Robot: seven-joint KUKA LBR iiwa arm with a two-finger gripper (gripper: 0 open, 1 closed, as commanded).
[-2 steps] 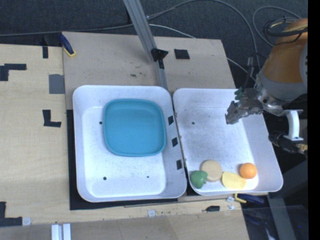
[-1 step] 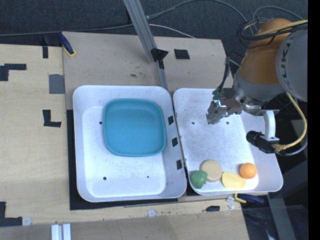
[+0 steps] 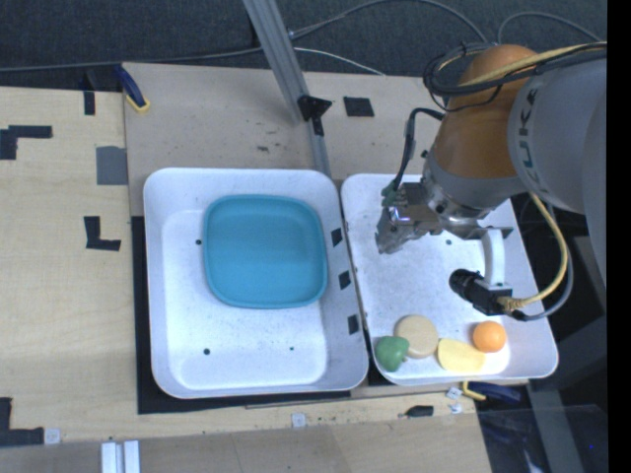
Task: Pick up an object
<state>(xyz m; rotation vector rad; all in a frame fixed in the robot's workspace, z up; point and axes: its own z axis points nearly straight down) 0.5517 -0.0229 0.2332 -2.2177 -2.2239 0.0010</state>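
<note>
My gripper (image 3: 392,233) hangs over the upper left part of the right bin (image 3: 434,284), pointing down, with nothing visible between its dark fingers. Along that bin's front edge lie a green object (image 3: 391,352), a beige round object (image 3: 417,335), a yellow object (image 3: 459,356) and an orange ball (image 3: 488,336). They are well below and to the right of the gripper. A blue plate (image 3: 264,250) rests in the left bin (image 3: 177,294).
The grey arm with its orange band (image 3: 493,116) covers the right bin's upper right part. A black cable connector (image 3: 473,289) lies over that bin's right side. A metal pole (image 3: 286,67) slants up behind the bins.
</note>
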